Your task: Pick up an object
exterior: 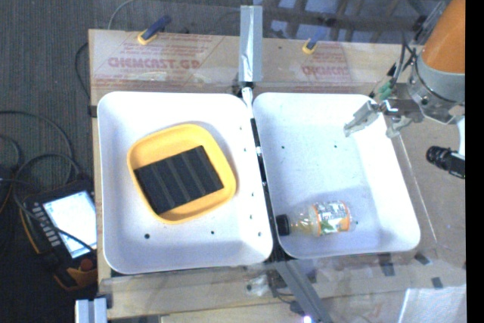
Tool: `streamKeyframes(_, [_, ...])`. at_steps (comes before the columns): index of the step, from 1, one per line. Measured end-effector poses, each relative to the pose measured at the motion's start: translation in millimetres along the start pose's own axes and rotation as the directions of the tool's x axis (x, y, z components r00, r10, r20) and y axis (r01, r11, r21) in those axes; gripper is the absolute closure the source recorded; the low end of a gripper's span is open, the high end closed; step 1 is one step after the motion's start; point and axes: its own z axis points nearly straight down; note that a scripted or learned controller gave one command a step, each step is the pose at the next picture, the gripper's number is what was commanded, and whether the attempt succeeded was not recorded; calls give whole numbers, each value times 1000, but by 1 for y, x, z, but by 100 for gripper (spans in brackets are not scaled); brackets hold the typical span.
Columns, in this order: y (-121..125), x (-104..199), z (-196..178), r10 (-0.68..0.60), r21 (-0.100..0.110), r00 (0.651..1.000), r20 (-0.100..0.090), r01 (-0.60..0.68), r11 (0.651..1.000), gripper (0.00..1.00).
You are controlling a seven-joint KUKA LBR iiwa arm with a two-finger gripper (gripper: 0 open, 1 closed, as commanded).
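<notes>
- Table (106, 57): carries two white bins side by side across the middle of the frame.
- Left bin (113, 238): holds a yellow dish (144, 151) with a dark ribbed slab (178, 179) in it.
- Right bin (318, 155): a small bottle (319, 218) lies on its side near the lower edge.
- Hand (374, 116): upper right of the frame, fingers spread, pinching nothing, well apart from the bottle.

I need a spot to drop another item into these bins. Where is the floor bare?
Right bin: bare floor above the bottle lying along its near wall, below the gripper. Left bin: crowded, the yellow tray with a black pad leaves narrow margins.
</notes>
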Motion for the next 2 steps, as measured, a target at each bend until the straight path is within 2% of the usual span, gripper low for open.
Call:
streamKeyframes(1, [-68, 49, 72, -20, 2, 1000, -1, 20, 1000, 0])
streamKeyframes(2, [-87, 18, 156, -75, -16, 997, 4, 75, 997, 0])
